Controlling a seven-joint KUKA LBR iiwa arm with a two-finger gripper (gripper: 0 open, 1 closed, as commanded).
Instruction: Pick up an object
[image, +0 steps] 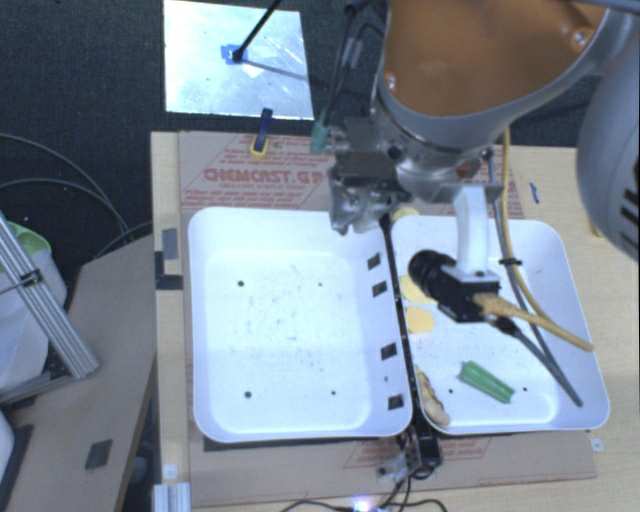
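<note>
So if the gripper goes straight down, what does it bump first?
Probably the gripper hits the dividing rim near its far end, beside a yellow piece; depth is hard to judge.

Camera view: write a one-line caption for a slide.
The gripper hangs over the left bin's back corner; the right bin holds a green block and yellow pieces.

I can read red print, "CHEMCAST G", on the cardboard (262, 176) just beyond the far rim of the view's left bin (270, 213). Its red print below the near rim is too small for me.
</note>
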